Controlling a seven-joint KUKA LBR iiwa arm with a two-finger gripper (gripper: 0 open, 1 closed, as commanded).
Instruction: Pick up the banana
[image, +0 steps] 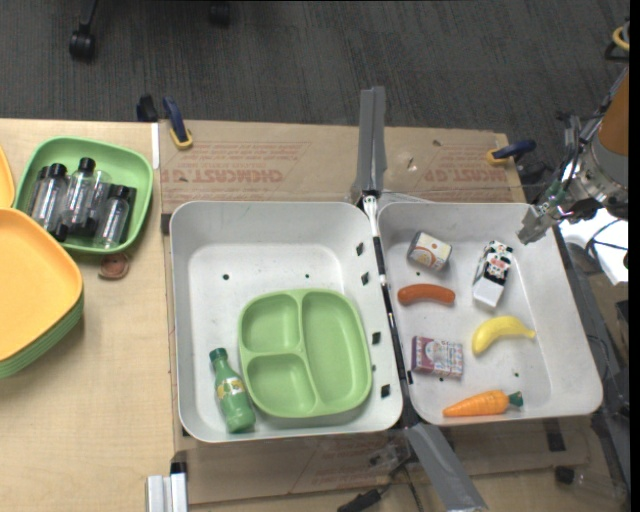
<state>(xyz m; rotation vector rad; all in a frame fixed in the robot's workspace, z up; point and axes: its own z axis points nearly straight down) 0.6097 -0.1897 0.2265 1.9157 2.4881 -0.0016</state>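
The one text that can be partly read is red print on the brown cardboard sheet lying under the two bins in the upper middle of the frame; it runs in two lines, seen upside down and mirrored from this camera, and its larger line seems to read "CHEMCUT", though the letters are too blurred to be sure. The smaller line beneath it cannot be made out. The small cartons in the right bin, one pink and one black and white, carry printed faces, but no word on them is legible.
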